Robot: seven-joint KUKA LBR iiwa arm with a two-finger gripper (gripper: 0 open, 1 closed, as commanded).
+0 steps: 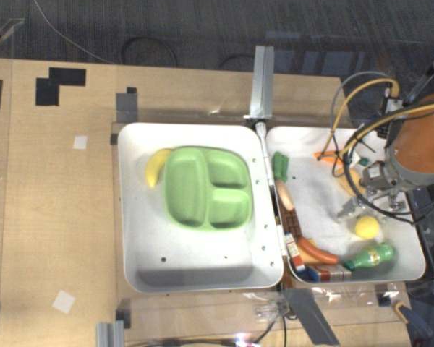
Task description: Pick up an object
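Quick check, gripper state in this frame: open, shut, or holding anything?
Gripper: cannot be told; it sits in the right bin just above the lemon, with nothing visibly held.

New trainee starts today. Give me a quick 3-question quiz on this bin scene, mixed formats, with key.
1. True or false: the green divided tray lies in the left bin.
2. The banana lies: A) beside the tray, at its left edge B) in the right bin C) on the bench outside the bins.
3. Fill in: the round object just below the hand is a yellow ____.

Key: 1 true; 2 A; 3 lemon.
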